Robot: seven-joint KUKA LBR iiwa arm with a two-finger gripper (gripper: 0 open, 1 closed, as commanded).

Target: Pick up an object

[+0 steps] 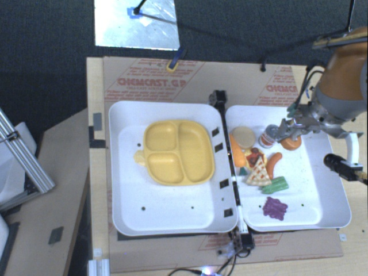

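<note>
Where the bench (149, 76) carries its two shallow white bins side by side, the contents are as follows.

Left bin (123, 211): one yellow divided tray (175, 153) with three compartments, lying flat near the middle.

Right bin (330, 206): toy foods grouped toward its left half. A tan round disc (243, 135) lies near the top; an orange carrot-like piece (236, 154) runs along the divider; a pizza wedge (258, 172) sits below them, touching a small dark red item (253, 154). An orange sausage (274, 161) lies just beside the wedge, a green piece (275, 185) below it, a purple grape cluster (275, 208) lowest. An orange round piece (292, 143) lies by the gripper.

Arm (344, 82): grey with an orange band, reaching in from the right.

Gripper (277, 133): low over the right bin's upper part, just beside a small red-and-white object (266, 140); whether it is spread or pinching cannot be told.
</note>
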